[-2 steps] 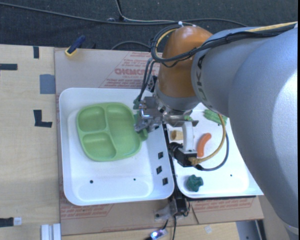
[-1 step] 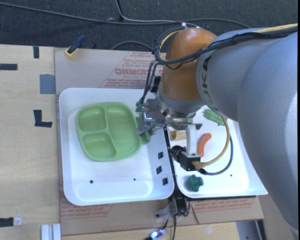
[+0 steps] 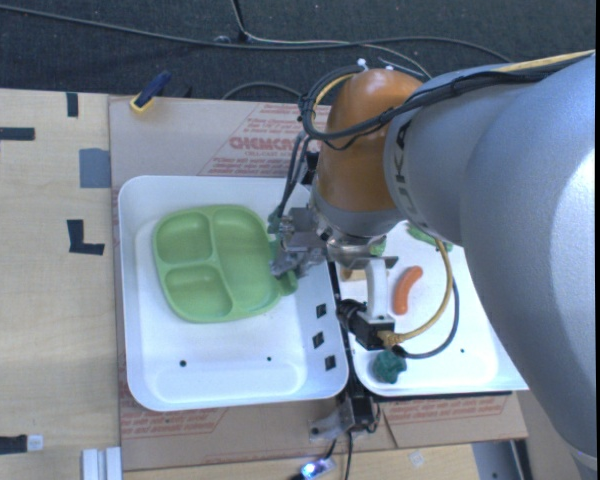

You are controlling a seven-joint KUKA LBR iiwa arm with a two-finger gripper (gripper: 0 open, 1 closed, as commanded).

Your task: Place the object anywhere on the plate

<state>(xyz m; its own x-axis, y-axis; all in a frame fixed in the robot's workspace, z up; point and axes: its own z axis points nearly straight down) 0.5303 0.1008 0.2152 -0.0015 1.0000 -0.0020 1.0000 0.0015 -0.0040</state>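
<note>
Smooth green three-compartment plate [image 3: 216,262] in a glossy white bin [image 3: 140,348]; the jaws [image 3: 292,258] at its right rim, grip unclear; orange sausage [image 3: 407,289] nearby.

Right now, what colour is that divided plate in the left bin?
Light green plate, seen in the camera view.

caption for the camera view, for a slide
Tool at the green divided plate's right edge; orange sausage lies in the right bin.

Much of the right bin [image 3: 450,368] and the plate's [image 3: 215,263] right edge, behind the arm [image 3: 460,168].
</note>
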